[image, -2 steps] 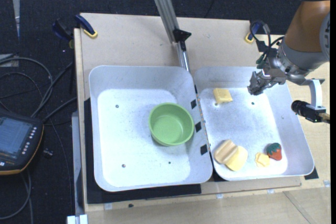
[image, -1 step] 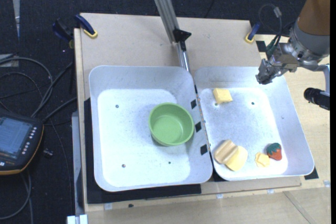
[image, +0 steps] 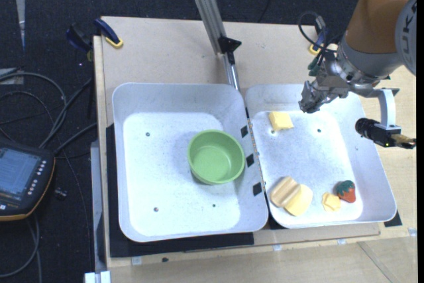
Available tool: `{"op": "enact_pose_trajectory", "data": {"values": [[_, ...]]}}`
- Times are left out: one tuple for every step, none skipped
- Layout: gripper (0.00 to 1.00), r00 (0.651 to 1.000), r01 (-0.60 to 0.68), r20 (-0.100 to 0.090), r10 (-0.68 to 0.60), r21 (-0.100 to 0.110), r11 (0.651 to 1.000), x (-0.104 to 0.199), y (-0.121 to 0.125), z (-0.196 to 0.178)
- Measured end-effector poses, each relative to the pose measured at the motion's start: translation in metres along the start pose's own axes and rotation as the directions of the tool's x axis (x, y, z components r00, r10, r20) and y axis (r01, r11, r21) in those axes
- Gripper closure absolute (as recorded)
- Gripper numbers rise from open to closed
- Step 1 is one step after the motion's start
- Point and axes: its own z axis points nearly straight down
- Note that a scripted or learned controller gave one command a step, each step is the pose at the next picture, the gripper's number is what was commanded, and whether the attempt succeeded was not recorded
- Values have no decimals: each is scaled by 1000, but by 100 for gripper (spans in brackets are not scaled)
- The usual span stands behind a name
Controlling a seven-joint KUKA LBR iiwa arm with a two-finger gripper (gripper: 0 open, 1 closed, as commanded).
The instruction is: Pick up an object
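Yellow block [image: 281, 120] lies just beside the gripper [image: 309, 105] (right bin [image: 371, 172]).

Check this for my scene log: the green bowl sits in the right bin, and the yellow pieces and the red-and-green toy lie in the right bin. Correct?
One slip. The camera view shows the green bowl in the left bin. The yellow pieces and the red-and-green toy do lie in the right bin.

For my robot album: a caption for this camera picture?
Robot gripper hovers over yellow block in right bin; green bowl sits left.
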Motion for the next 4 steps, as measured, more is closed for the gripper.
{"op": "enact_pose_trajectory", "data": {"values": [[100, 1000, -1, 0, 1, -1, 1000, 45, -2, 6], [100, 1000, -1, 1, 1, 0, 1000, 88, -13, 3], [100, 1000, 1, 0, -1, -1, 1000, 135, -23, -1], [100, 1000, 0, 1, 0, 0, 1000, 182, -38, -1]]}}
